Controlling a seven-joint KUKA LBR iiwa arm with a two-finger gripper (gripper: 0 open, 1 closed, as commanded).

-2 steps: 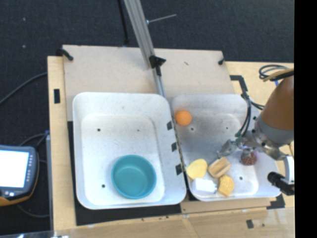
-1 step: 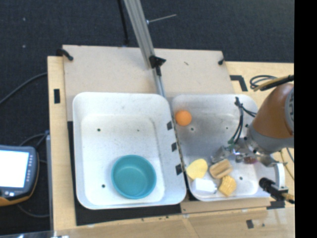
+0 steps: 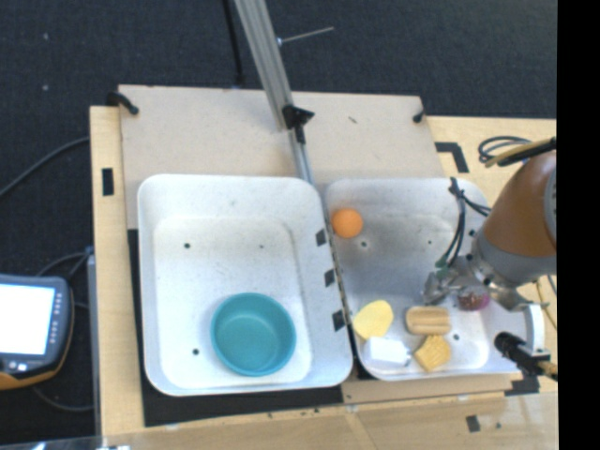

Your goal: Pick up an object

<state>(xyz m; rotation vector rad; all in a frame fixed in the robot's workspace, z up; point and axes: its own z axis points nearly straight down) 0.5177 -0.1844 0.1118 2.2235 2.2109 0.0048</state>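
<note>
The arm reaches in from the right, and its gripper (image 3: 453, 287) hangs low over the right bin (image 3: 394, 214), near that bin's right side. Just below the gripper lies a tan cylinder (image 3: 427, 322). A dark reddish object (image 3: 473, 299) sits right beside the gripper, partly hidden by it. Along the bin's front lie a yellow piece (image 3: 373, 319), a white block (image 3: 385, 351) and a waffle-textured tan piece (image 3: 433, 352). An orange ball (image 3: 347, 223) rests at the bin's far left corner.
The left bin (image 3: 178, 223) holds a teal bowl (image 3: 252, 334) toward its front. A slanted metal rail (image 3: 267, 59) rises from between the bins at the back. A screen device (image 3: 33, 326) sits off the bench at the left. Cables lie at the right.
</note>
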